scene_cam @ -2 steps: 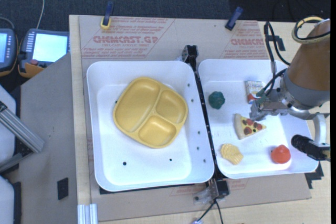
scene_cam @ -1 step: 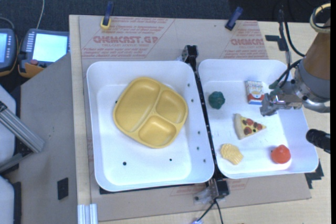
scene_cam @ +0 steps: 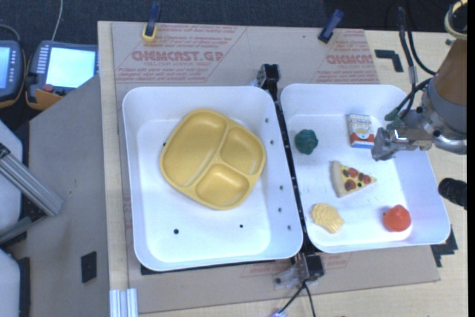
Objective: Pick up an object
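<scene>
Nearest the camera, along the front of the right bin (scene_cam: 438,230), sat two items: a yellow corn piece (scene_cam: 326,217) toward the front-left and a red tomato (scene_cam: 397,218) toward the front-right, well apart from each other. Just behind them, mid-bin, lay a pizza slice (scene_cam: 350,178), flat, tip pointing right. Further back, a green ball-like thing (scene_cam: 306,140) sat close to the left wall of that bin, and a small red-and-white carton (scene_cam: 361,130) sat at about the same depth, further right.

Gripper (scene_cam: 380,151) came in from the right on the grey arm (scene_cam: 449,108), fingertips just right of the carton's lower edge and above-right of the pizza slice. Carton was beside the fingers, not between them; contact couldn't be judged. Nothing was visibly held. Can't tell how far the fingers were spread, too small and dark at this angle. Tomato and corn were well clear of it, toward the front.

Left bin (scene_cam: 141,182) held a yellow divided plate (scene_cam: 213,157), three compartments, tilted askew in the middle. Both bins rested on a cardboard sheet (scene_cam: 215,48) with red print, pinned at the far edge by a yellow-and-blue clamp (scene_cam: 151,22) and a blue clamp (scene_cam: 330,25).
</scene>
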Controlling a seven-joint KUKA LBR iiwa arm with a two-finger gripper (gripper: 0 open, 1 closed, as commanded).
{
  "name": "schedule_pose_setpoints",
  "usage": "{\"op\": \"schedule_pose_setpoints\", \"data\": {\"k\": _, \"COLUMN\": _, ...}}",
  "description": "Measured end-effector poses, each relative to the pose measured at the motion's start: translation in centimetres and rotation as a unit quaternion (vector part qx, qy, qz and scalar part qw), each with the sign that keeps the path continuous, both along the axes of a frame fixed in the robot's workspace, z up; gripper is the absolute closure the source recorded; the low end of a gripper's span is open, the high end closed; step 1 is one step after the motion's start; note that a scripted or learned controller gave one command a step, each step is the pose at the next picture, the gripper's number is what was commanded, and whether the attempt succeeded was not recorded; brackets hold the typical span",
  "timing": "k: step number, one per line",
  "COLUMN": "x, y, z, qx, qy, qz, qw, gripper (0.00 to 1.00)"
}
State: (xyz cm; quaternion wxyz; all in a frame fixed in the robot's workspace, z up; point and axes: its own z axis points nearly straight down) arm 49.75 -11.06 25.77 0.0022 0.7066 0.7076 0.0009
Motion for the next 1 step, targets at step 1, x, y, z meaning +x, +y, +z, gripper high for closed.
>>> {"op": "schedule_pose_setpoints", "data": {"k": 1, "x": 1.22, "y": 5.19, "z": -1.79, "qx": 0.0019, "qy": 0.004, "qz": 0.002, "qw": 1.0, "gripper": 1.0}}
